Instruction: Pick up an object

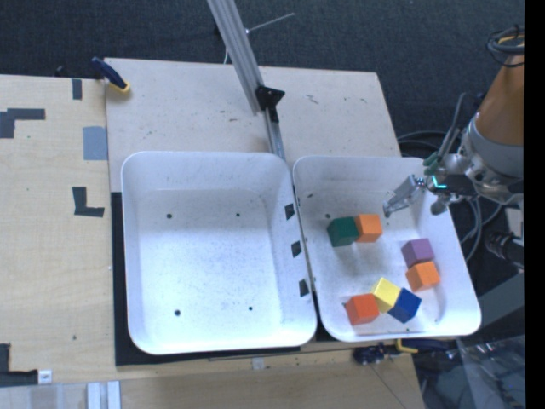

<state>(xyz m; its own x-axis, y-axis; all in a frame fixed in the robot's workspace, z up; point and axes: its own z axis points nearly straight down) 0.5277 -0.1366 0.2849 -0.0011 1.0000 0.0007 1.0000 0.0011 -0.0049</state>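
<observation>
The right bin (pixel 341 173) holds several small blocks. A green block (pixel 342 231) touches an orange one (pixel 370 227) near the middle. A purple block (pixel 417 250) sits above another orange block (pixel 423 275) at the right wall. At the front, an orange-red block (pixel 362 308), a yellow block (pixel 386 294) and a blue block (pixel 405 305) cluster together. My gripper (pixel 400 200) hangs over the bin's right rear part, up and right of the green and orange pair, with nothing visibly between its fingers.
The left bin (pixel 204 254) stands beside the right one. A slanted metal pole (pixel 243 49) with a black clamp rises behind the bins. A blue and yellow tool (pixel 111 75) lies at the bench's back left. Cables run at the right.
</observation>
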